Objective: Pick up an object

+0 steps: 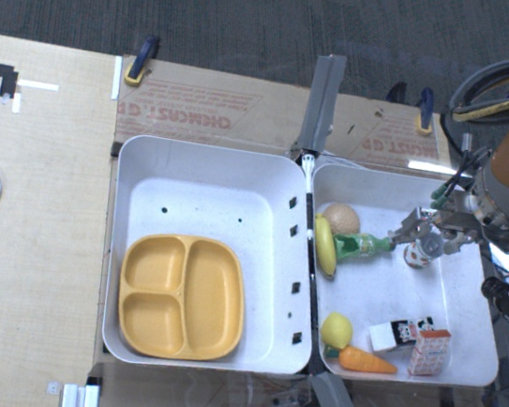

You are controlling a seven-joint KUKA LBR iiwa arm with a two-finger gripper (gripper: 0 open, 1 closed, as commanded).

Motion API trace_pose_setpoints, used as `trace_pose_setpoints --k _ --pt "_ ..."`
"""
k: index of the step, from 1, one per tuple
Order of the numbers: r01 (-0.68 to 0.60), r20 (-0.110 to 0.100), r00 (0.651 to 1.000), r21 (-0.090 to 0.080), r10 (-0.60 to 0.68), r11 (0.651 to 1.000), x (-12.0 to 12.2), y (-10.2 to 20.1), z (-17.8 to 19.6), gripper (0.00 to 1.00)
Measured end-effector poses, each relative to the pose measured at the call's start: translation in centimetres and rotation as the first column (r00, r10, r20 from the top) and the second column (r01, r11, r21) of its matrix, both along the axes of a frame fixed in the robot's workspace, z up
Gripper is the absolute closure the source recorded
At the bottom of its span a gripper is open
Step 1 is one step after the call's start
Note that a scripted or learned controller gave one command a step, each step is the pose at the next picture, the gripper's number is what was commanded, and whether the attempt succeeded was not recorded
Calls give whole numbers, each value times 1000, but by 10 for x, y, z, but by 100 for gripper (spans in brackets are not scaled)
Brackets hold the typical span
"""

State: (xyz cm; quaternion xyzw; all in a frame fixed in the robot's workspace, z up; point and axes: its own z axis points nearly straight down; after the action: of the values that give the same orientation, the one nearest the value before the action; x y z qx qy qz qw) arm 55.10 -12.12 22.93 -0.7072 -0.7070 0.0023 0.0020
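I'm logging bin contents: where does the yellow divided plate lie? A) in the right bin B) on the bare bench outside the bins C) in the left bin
C, the yellow divided plate lies on the floor of the left bin, toward its near-left corner.

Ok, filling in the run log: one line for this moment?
arm: over right bin | gripper: by green item, no grasp seen | left bin: yellow tray
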Motion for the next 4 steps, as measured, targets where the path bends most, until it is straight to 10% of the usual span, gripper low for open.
trace_pose_setpoints --k 1,2,3,4 --pt "-155 3 988 -1 155 988 -11 -32 29 0" --pt "-355 2 935 2 355 935 19 -87 -54 0" --pt "-471 6 882 -1 471 882 69 -72 -139 0" --pt "-131 -3 991 9 131 991 108 -86 -139 0"
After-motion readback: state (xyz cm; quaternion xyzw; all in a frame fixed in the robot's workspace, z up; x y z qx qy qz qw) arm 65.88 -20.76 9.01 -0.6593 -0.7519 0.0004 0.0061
